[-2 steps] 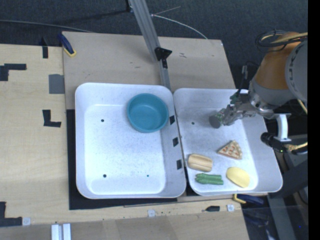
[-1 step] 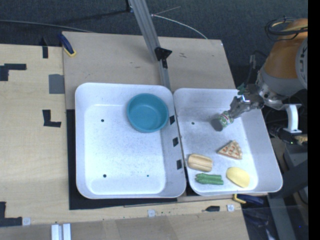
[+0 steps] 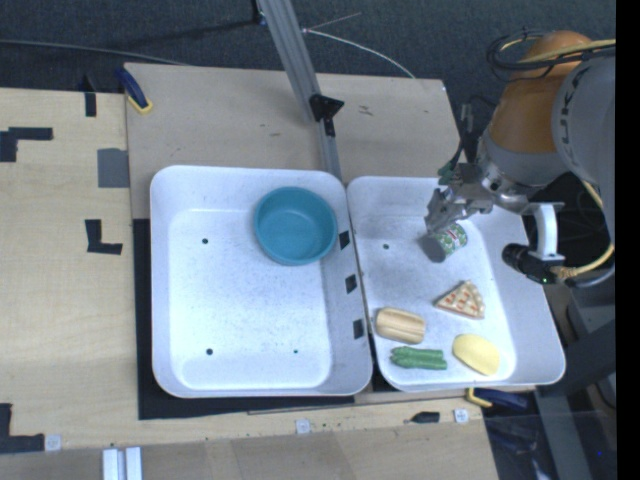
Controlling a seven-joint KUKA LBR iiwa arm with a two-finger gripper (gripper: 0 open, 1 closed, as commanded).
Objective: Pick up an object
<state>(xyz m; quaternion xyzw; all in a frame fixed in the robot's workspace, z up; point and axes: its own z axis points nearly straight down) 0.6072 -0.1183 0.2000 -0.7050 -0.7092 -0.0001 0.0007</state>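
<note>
Camera view looks down at a slant on a tabletop (image 3: 220, 128) carrying two shallow white bins side by side. In the right bin (image 3: 385, 218), the end effector (image 3: 447, 226) sits low over a small can (image 3: 449, 239) with a green band, which lies on its side in the bin's upper middle part. The fingers appear to straddle the can's top end, but whether they are pressed against it or standing slightly apart I cannot tell from this angle.

Toward the near end of the same bin lie a pizza slice (image 3: 461, 301), a hot dog bun (image 3: 400, 323), a green bean pod (image 3: 417, 358) and a yellow lemon-like piece (image 3: 476, 353), all well apart from the can. The left bin (image 3: 190, 298) holds a blue bowl (image 3: 294, 225) near its far right corner.

As a judgement, the can looks like a light, stiff toy with smooth curved walls, so it may roll or squirt out if pinched off-centre. The safest hold is across its round body at mid-length, fingers square to its axis, with a firm but modest squeeze. Lying on its side, it could also roll toward the bin wall if nudged.
</note>
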